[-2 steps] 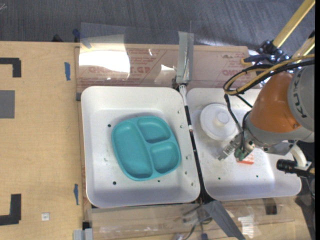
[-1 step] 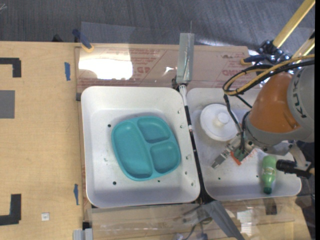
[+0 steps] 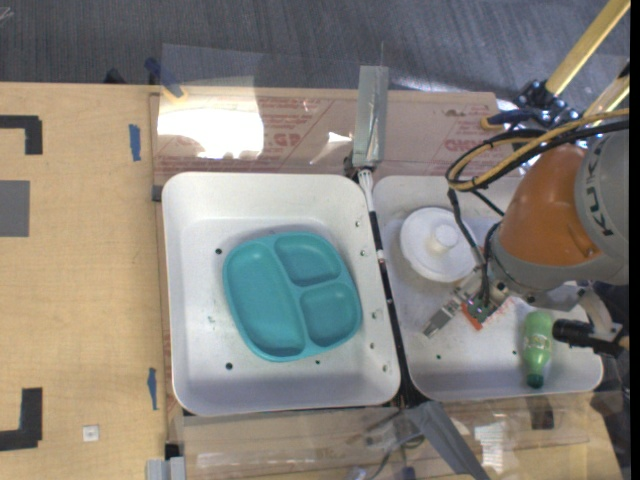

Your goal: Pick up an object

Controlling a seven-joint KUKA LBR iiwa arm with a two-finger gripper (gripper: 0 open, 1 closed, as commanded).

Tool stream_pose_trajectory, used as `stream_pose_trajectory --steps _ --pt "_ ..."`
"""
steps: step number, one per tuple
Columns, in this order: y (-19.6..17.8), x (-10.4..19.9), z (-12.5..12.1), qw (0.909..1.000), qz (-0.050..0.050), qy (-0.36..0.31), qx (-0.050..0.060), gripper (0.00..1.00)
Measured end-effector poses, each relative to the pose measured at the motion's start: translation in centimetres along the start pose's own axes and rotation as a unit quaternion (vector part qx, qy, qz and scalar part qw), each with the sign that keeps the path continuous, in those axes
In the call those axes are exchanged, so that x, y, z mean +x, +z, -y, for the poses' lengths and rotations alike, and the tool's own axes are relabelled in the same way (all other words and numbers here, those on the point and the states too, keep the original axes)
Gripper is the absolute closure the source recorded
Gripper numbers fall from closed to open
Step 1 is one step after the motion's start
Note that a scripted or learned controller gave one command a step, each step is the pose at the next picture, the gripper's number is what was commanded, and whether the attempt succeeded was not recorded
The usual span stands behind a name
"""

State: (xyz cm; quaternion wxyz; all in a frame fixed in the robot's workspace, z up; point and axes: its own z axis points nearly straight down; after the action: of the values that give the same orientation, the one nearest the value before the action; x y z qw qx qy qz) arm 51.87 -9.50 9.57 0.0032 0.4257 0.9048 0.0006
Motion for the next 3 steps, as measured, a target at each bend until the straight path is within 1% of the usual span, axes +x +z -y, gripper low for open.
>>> stream_pose_trajectory --steps 1,2,3 --pt "0.8 -3.1 -1.1 0.9703 -0.002 0.242 0.000 0.00" --pt "0.9 -5.2 -4.7 0.8991 0.000 0.438 0.001 0.00" --pt "0.9 -4.0 -2.0 0.7868 0.000 0.617 0.001 0.00"
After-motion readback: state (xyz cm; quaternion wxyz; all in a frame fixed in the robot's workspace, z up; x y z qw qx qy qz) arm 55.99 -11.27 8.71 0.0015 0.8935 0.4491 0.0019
